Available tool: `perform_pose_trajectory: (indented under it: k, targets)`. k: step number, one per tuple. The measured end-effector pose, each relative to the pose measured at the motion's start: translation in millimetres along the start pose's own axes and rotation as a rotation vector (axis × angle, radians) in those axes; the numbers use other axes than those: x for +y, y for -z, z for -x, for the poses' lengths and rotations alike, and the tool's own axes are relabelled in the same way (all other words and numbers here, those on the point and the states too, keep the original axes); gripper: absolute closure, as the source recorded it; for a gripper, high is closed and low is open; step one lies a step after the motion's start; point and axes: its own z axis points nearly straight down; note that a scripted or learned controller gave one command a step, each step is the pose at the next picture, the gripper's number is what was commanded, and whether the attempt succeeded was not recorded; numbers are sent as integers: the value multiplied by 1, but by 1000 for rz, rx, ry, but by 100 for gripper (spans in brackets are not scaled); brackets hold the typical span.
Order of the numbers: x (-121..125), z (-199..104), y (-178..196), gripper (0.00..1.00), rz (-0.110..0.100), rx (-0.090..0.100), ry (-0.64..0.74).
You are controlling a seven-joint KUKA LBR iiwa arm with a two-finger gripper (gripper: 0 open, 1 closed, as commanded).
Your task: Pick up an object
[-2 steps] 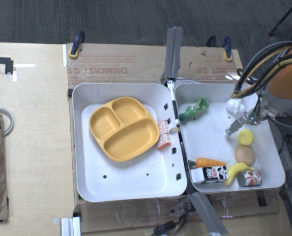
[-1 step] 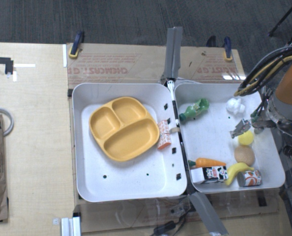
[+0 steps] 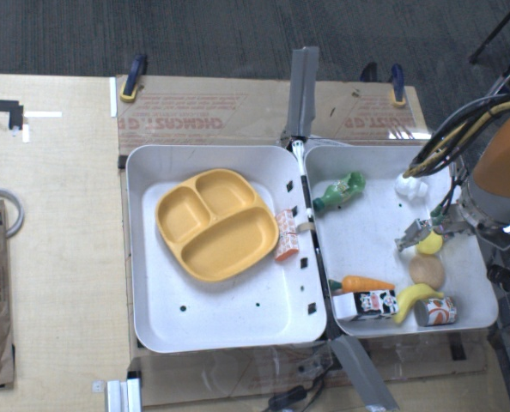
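While the arm is reaching in from the right edge of the frame, the pick is looking only partly done at best: nothing is lifted clear of the right bin (image 3: 384, 329). The gripper (image 3: 416, 237) is sitting low at the right middle of the frame, its metal fingers (image 3: 407, 239) pointing left and lying right against a small yellow object (image 3: 429, 245), possibly a lemon. Whether the fingers are clenched on it or merely touching it, I cannot tell; the view is too small there. What is left, in my judgement, is a firm closure and a lift.

The arm's orange band is showing at the far right, with black cables looping above it toward the upper right, and the wrist is tilting down into the bin.

Just below the yellow object are lying a brown potato (image 3: 427, 272), a banana (image 3: 414, 299), a can (image 3: 436, 312), a carrot (image 3: 367, 283) and a small carton (image 3: 367, 304). A green item (image 3: 341, 192) is resting at the bin's upper left. The left bin (image 3: 238, 324) is holding 1 yellow divided plate (image 3: 218, 223), on the desk.
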Motion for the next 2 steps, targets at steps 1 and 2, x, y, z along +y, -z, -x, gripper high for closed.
perform_pose_trajectory:
  k: [1,2]
  targets:
    - [-3,6,10,100,-1,-10,-6]
    - [-26,-66,135,100,-4,-9,101]
